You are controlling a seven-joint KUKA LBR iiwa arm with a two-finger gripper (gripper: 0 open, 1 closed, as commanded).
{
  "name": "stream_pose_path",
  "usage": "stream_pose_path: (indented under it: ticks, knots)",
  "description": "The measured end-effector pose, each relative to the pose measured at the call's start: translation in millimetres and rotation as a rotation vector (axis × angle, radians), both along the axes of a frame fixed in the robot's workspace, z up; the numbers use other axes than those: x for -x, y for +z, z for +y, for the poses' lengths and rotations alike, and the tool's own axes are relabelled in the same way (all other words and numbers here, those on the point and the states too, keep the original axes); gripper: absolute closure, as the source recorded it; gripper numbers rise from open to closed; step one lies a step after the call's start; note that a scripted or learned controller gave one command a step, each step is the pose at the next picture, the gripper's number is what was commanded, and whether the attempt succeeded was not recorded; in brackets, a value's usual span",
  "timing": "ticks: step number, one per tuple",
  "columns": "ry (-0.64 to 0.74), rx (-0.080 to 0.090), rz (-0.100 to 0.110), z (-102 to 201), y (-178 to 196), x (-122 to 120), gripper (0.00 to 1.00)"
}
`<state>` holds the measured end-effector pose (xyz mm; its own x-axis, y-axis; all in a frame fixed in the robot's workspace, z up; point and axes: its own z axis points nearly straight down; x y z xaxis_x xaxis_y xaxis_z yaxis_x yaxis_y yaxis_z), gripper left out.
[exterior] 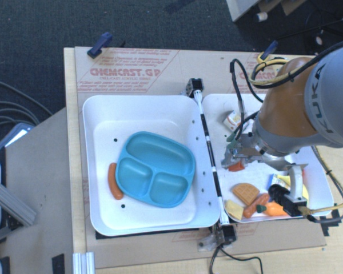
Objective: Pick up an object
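Reaching in over the right bin (326, 178), the arm (300, 104) is the biggest thing here and the main source of risk: its grey and orange bulk hides much of that bin's floor, so a blind descent could clip the rim or press on something unseen. Left of the right bin sits the left bin (97, 153), holding a blue divided plate (155, 169) with an orange sausage (115, 181) touching the plate's left edge; both lie well apart from the arm and seem out of play. Inside the right bin, toward its near edge, a cluster of toy food lies packed together: a tan bread slice (246, 193), a carrot (257, 205), a pale wedge (235, 210) and a yellow piece (283, 180). Crowding like that could make a grab catch two items or knock one aside. At the right bin's far-left corner rests a small white item (232, 119). The gripper (238, 156) hangs low near the bin's left wall, right over a small red piece (235, 166), the likely target; whether the tool is spread or closed cannot be told, nor whether it grips anything. So close to the wall, a slip could push the red piece against it.
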<state>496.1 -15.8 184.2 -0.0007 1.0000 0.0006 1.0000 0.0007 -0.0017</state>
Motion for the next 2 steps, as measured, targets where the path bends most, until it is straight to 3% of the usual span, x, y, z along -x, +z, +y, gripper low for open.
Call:
stream_pose_path:
  ticks: [1, 2]
  knots:
    - [0.000, 0.000, -0.001, 46, 62, 17, 1.00]
    - [0.000, 0.001, -0.002, 51, 77, 17, 1.00]
